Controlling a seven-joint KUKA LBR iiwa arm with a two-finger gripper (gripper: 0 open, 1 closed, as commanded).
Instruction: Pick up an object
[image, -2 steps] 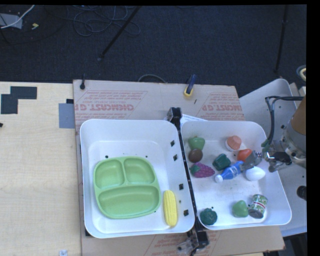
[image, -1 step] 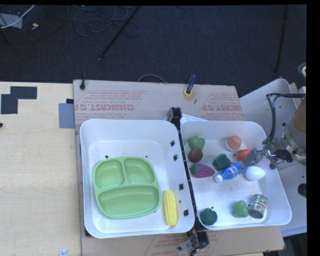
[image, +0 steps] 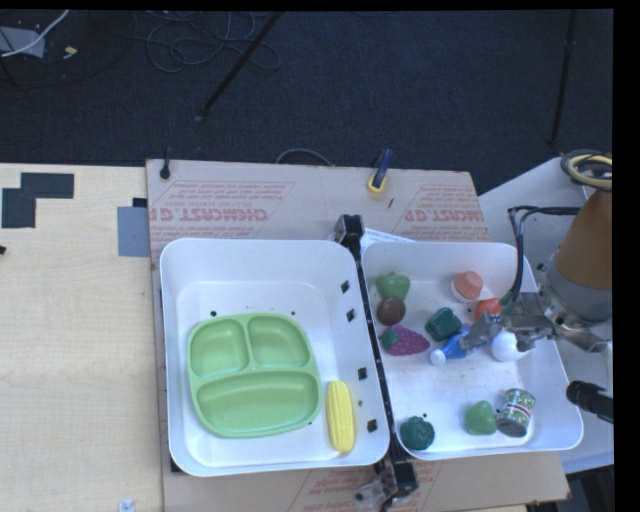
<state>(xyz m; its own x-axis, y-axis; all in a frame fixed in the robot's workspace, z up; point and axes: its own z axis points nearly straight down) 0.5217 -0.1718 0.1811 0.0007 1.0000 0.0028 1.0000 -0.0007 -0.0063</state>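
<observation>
My gripper (image: 492, 328) hangs low over the right bin (image: 545, 385), near its middle right. Just under and beside it lie a red piece (image: 487, 308), a white ball (image: 505, 347) and a blue-and-white piece (image: 452, 349). I cannot tell whether it touches any of them. A teal toy (image: 442, 323) sits to its left. Farther left are purple grapes (image: 405, 340), a brown ball (image: 390, 311) and a green pepper (image: 393, 286). A salmon-coloured piece (image: 467, 287) lies toward the back.
Along the right bin's front stand a small can (image: 516, 412), a green toy (image: 481, 417) and a dark green one (image: 417, 433). The left bin (image: 200, 265) holds a green divided plate (image: 253, 375) and a yellow corn cob (image: 341, 415). A black divider (image: 365, 330) separates the bins.
</observation>
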